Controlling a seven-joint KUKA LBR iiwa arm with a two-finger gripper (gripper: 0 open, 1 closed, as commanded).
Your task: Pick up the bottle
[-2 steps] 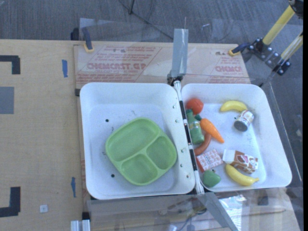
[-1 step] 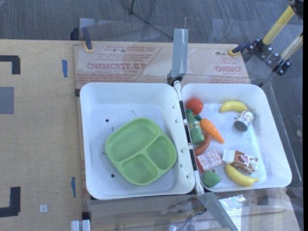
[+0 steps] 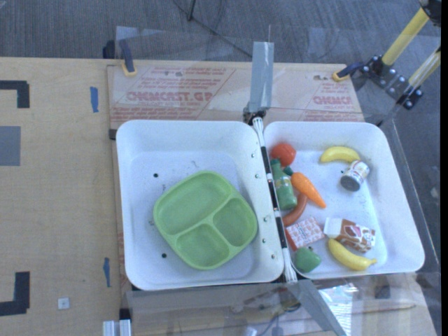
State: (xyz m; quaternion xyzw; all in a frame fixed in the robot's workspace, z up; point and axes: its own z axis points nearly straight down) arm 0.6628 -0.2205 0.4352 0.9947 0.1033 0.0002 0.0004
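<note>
Against left wall of right bin (image 3: 389, 161), green bottle (image 3: 284, 187) beside carrot (image 3: 309, 190), below tomato (image 3: 283, 152), end effector state cannot be told

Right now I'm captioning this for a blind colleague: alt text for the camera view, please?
A green bottle lies against the left wall of the right bin, among a carrot, two bananas and other toy food. The left bin holds a green divided plate.

Bins (image 3: 140, 145): white plastic, smooth, faintly speckled. Divided plate (image 3: 204, 220): matt green plastic. Bottle (image 3: 283, 185): glossy green plastic. Bananas (image 3: 339, 154), carrot (image 3: 309, 190): shiny moulded plastic. Small can (image 3: 354, 175): metal-looking end, paper label. Bench (image 3: 56, 208): pale wood grain, matt. Cardboard (image 3: 182, 93) behind bins: printed, dull.
</note>
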